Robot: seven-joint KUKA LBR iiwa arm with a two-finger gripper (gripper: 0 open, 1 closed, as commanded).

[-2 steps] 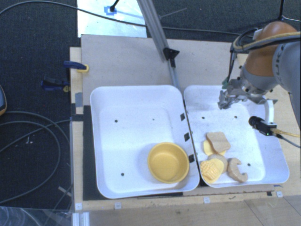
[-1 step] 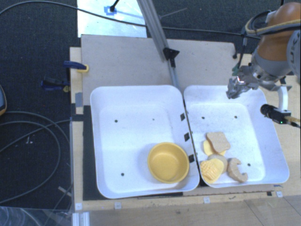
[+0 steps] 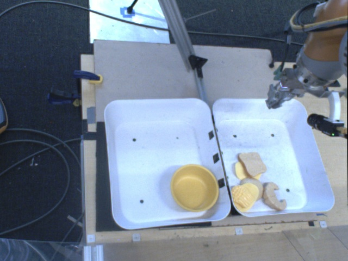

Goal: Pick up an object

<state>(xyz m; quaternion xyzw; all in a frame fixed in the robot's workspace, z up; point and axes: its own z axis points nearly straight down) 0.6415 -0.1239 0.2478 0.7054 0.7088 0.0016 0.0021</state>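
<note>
Dark carpet-looking floor [image 3: 38, 48] wraps around the setup, with grey cables [image 3: 32, 162] looping across it on the left and a pale counter [image 3: 152, 69] in the middle carrying two shallow white bins side by side. A blue clamp with a yellow tip [image 3: 87, 76] grips the counter's left edge, and a slanted metal pole [image 3: 176, 23] runs down from the top to a black bracket just above where the bins meet.

So the arm [image 3: 323, 34] comes in from the upper right, grey body with that orange band, bent down toward the far rim of the right bin [image 3: 304, 145]. Its gripper [image 3: 277, 98] hangs right over that bin's top edge, well apart from the stuff inside. Honestly can't tell how the jaws are set from here, it's just a dark blurry lump, and I don't see anything in them.

Objects-wise: the left bin [image 3: 136, 145] has a yellow bowl [image 3: 194, 187] sitting upright near its front right corner. The right bin has a little cluster at its front left: a tan bread slice [image 3: 253, 163], a yellow round piece [image 3: 240, 171] tucked beside it, a yellow waffle-ish thing [image 3: 244, 196], and a beige curved piece [image 3: 273, 196].
</note>
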